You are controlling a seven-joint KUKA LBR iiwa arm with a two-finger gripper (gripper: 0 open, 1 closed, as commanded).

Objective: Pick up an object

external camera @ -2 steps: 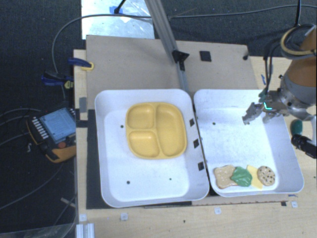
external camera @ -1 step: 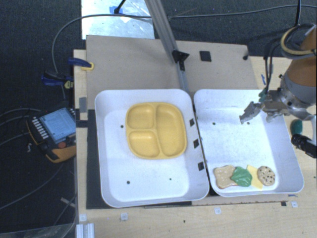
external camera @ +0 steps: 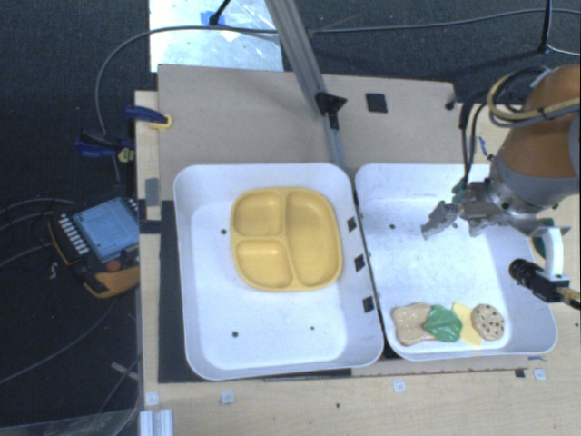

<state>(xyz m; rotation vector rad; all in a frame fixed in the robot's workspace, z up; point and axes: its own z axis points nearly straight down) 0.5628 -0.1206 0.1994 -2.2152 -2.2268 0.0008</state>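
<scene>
Several small food toys lie in a row at the near edge of the right bin (external camera: 408,184): a tan bread-shaped piece (external camera: 410,323), a green leaf (external camera: 443,322), a yellow slice (external camera: 467,327) and a round speckled cookie (external camera: 488,321). My gripper (external camera: 456,222) hangs over the middle of the right bin, farther back than the toys and well apart from them. Its fingers are spread open and nothing is between them.
A yellow divided plate (external camera: 286,239) sits in the left bin (external camera: 272,334). A slanted metal pole (external camera: 304,48) crosses the bench behind the bins. A black part of the arm (external camera: 537,282) sticks out over the right bin's right side.
</scene>
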